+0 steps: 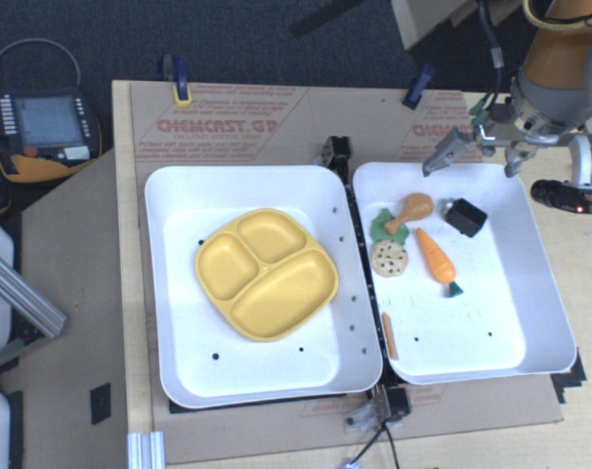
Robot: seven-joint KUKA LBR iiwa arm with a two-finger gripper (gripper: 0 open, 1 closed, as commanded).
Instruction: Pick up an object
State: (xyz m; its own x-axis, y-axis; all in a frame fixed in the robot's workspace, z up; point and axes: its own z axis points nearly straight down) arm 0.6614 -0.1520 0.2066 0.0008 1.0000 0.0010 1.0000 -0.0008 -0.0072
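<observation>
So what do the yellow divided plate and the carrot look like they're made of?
The plate looks like moulded plastic with a smooth, slightly glossy finish: even yellow colour, rounded compartment ridges, soft highlights. The carrot is probably a plastic or rubber toy: flat uniform orange, smooth skin, small green tip. It is too small to tell which.

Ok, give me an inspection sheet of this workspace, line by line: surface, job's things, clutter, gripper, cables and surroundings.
Surface: cardboard-covered bench bearing left bin and right bin.
Job's things: in the right bin, carrot, drumstick, cookie, green piece, black block.
Clutter: yellow divided plate in the left bin.
Gripper: gripper open above the right bin's far edge, holding nothing.
Cables: black cable at the bench's near edge.
Surroundings: handheld control pendant at left; dark floor beyond.
</observation>
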